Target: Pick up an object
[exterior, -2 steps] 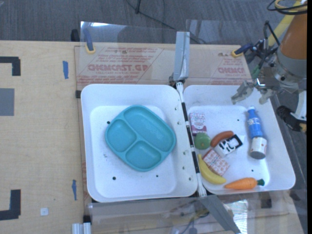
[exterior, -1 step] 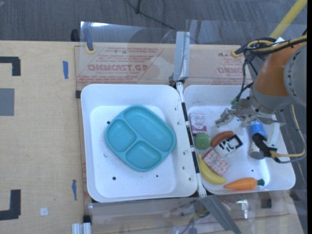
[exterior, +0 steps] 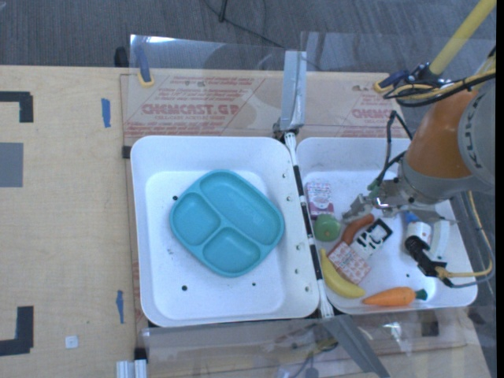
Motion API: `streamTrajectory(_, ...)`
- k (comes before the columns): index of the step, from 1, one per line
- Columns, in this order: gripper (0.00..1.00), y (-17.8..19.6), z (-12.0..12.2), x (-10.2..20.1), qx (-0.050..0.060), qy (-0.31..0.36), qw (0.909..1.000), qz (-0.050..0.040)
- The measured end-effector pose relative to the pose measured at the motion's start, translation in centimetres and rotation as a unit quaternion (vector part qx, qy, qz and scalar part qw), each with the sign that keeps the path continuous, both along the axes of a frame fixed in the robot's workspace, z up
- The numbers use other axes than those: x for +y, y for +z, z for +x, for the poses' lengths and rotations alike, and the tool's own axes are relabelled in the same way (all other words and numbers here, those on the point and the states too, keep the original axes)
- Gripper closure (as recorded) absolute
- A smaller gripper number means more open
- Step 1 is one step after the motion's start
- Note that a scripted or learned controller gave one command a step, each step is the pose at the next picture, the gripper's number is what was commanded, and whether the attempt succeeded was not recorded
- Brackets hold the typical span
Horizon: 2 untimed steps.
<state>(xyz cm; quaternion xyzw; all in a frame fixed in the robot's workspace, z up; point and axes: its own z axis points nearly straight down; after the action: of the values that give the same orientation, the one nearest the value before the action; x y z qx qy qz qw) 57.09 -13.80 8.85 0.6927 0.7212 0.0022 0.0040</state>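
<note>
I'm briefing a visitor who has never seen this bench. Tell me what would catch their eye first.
The turquoise divided plate stands out first, lying alone in the left bin. Next comes the grey arm's orange band, reaching in from the right over the right bin. Below it lies a bright clutter: a banana, a carrot and a green ball.

Arm (exterior: 465,144): grey casing, rounded links, broad orange band (exterior: 439,136) above wrist. Black cables looped along wrist, bundle clipped with blue ties near yellow rod (exterior: 466,28). Gripper (exterior: 370,208): small metallic head, silver and dark parts, thin wires running into it. Jaws too small to make out.
</note>
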Motion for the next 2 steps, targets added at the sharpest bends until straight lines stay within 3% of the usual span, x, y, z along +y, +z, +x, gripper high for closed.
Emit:
streamTrajectory(1, 1.00, 1.11, 0.11, -0.40, -0.003, -0.002, 1.0000, -0.0028)
streamTrajectory(2, 0.00, 1.10, 0.10, -0.40, -0.003, -0.002, 1.0000, -0.0028)
